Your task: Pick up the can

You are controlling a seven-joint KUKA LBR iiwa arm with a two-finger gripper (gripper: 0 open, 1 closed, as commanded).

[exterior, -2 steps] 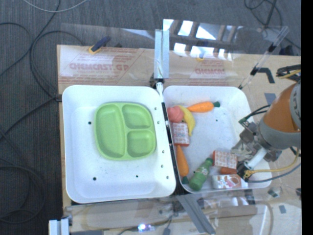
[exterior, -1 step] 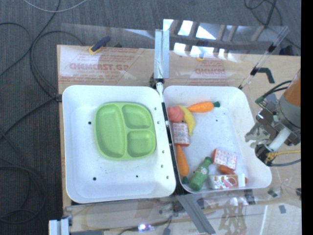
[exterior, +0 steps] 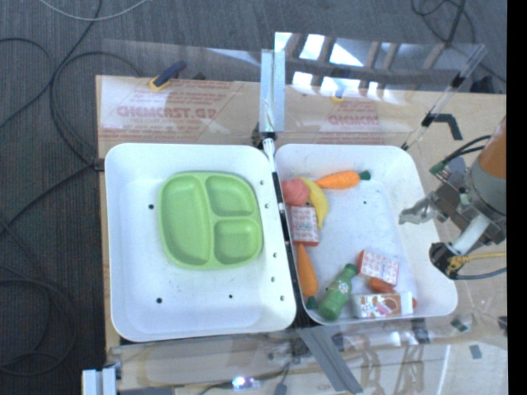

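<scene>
Two bins are sitting on the surface as the hand (exterior: 425, 212), open or closed unclear, is hovering at the right bin's (exterior: 346, 149) edge, needing to travel across and descend squarely over the can (exterior: 303, 225) lying by the left wall.

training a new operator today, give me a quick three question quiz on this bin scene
1. True or false: the green divided plate lies in the left bin.
2. Multiple choice: the can in the right bin lies closest to which item? A) the green bottle B) the banana C) the carrot at the far side
3. Fill in: the gripper sits at the right bin's ____ edge, apart from the can.

Key:
1. True.
2. B, the banana sits right beside it.
3. Right; it is at the rim, across the bin from the can.
</scene>
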